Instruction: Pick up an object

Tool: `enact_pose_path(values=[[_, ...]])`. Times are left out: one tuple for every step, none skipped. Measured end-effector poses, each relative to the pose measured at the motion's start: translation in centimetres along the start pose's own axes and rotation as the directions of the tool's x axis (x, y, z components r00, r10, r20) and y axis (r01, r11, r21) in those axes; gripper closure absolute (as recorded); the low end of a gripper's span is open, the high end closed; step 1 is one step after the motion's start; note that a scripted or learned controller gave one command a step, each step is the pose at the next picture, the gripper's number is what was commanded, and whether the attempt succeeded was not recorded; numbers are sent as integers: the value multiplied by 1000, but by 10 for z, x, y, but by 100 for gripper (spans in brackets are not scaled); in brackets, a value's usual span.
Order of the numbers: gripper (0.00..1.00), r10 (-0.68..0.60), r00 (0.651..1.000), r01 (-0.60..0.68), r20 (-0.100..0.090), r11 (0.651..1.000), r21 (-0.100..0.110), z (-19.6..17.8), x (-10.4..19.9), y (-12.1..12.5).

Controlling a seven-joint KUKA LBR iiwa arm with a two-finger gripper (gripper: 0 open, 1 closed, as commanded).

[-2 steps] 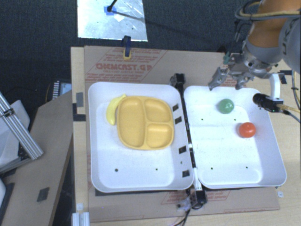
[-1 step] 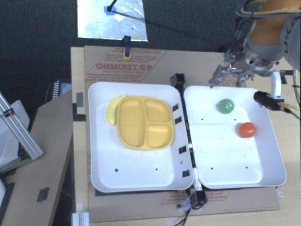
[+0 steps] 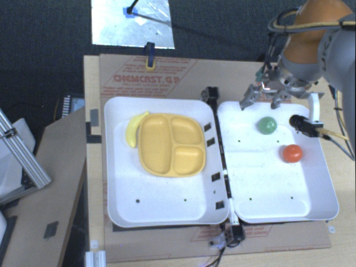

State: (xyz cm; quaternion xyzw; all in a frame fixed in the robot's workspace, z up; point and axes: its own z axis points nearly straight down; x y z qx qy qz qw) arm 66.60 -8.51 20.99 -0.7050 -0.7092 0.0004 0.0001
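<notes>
My arm reaches in from the right, wrist bent down over the far edge of the right bin (image 3: 320, 204), gripper (image 3: 261, 97) spread and holding nothing. A green ball (image 3: 267, 125) lies just below it; an orange ball (image 3: 292, 153) sits nearby.

Single fixed camera, mounted high above desk (image 3: 94, 71), looking down at slant toward far edge. Medium distance: both white bins fit whole in frame, left bin (image 3: 119, 204) and right bin (image 3: 317, 202) side by side. Arm (image 3: 320, 35) enters from upper right. Dark floor visible beyond desk at top.
</notes>
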Motion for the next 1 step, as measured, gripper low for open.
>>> enact_pose_path(values=[[0, 5, 1000, -5, 0, 1000, 3, 60, -7, 1]])
